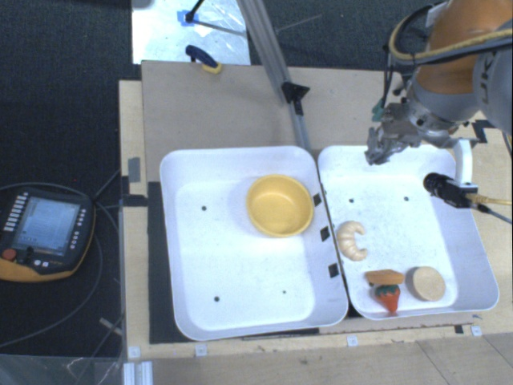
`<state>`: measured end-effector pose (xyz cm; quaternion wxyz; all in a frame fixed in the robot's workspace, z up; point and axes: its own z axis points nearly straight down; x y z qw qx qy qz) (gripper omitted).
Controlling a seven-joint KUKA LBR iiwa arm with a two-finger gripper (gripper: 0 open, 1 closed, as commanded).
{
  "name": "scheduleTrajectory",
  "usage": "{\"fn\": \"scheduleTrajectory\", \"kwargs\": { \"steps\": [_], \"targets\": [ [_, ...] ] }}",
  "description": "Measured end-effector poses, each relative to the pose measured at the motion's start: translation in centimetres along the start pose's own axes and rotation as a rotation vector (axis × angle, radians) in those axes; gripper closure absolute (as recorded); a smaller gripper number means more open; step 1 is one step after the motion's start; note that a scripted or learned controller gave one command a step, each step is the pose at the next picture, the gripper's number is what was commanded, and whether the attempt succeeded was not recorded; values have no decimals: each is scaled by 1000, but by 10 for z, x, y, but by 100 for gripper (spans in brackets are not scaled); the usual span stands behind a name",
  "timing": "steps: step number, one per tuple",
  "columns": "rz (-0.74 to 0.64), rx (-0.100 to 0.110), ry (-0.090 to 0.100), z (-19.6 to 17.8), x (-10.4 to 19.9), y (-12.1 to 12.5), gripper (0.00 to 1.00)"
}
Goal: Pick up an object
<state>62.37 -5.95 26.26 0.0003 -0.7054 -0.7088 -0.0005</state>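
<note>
From my seat I see the desk (pixel 200 103) carrying two white bins side by side. The left bin (pixel 208 295) holds a yellow bowl (pixel 280 205), sitting upright near its upper right corner. The right bin (pixel 401 207) holds the small things: a cream croissant (pixel 353 241) near its left wall, and along the lower edge an orange carrot (pixel 387 293) with a flat tan piece on top of it, just beside a round tan cookie (pixel 426 283).

My claw (pixel 378 152) hangs over the upper left part of the right bin, above bare white floor. It is dark and small against the arm, so I cannot tell whether it is spread or pressed together, and I see nothing pinched in it. I judge it is held up there so I get an open look at the pile and a free drop onto whichever piece I choose.

The small things sit low in the bin, well apart from the claw; the croissant is the nearest, lying below it and slightly left in the view. It lies alone, with room on both sides, so I judge it the easiest target. The carrot and cookie crowd each other near the lower wall and look harder to grab cleanly.
</note>
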Motion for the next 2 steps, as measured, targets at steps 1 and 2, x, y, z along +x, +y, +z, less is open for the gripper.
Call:
{"fn": "scheduleTrajectory", "kwargs": {
  "steps": [1, 2],
  "targets": [
    [0, 1, 0, 12, 54, 16, 100],
    [0, -1, -1, 8, 110, 26, 100]
  ]
}}
